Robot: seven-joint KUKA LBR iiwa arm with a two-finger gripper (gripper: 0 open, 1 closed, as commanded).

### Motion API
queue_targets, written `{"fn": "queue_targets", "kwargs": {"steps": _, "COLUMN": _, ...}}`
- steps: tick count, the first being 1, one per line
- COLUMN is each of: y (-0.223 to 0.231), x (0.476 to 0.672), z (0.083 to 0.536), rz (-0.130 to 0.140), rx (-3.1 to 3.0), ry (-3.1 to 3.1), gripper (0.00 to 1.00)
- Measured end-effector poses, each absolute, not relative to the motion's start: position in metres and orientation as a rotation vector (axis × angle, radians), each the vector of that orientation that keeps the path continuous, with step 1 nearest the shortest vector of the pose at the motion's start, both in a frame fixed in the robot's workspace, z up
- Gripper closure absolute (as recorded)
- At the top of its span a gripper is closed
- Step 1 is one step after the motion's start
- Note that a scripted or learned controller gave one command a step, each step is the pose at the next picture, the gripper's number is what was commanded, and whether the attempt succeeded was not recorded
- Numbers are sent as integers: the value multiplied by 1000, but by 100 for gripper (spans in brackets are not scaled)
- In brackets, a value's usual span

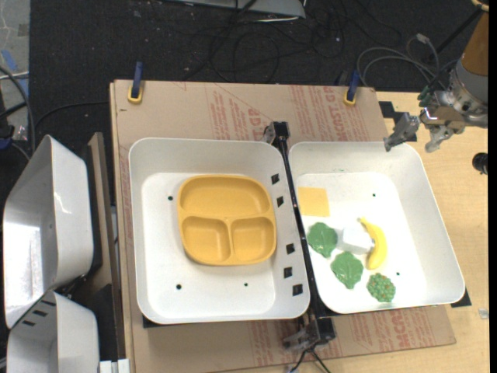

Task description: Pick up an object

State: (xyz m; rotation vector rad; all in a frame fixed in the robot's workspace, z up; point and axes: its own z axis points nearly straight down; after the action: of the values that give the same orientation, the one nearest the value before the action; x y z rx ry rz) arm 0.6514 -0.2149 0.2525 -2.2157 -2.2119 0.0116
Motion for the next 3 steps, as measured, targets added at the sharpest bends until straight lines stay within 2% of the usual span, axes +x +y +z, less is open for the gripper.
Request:
{"fn": "queue_targets", "kwargs": {"steps": 1, "y": -214, "x": 654, "z": 262, "rz": 0, "rx": -2220, "ry": -2224, "gripper": 0}}
{"fn": "queue_targets", "kwargs": {"steps": 3, "y": -222, "x": 649, "z": 174, "rz": 3, "rx": -2222, "ry": -2220, "gripper": 0}}
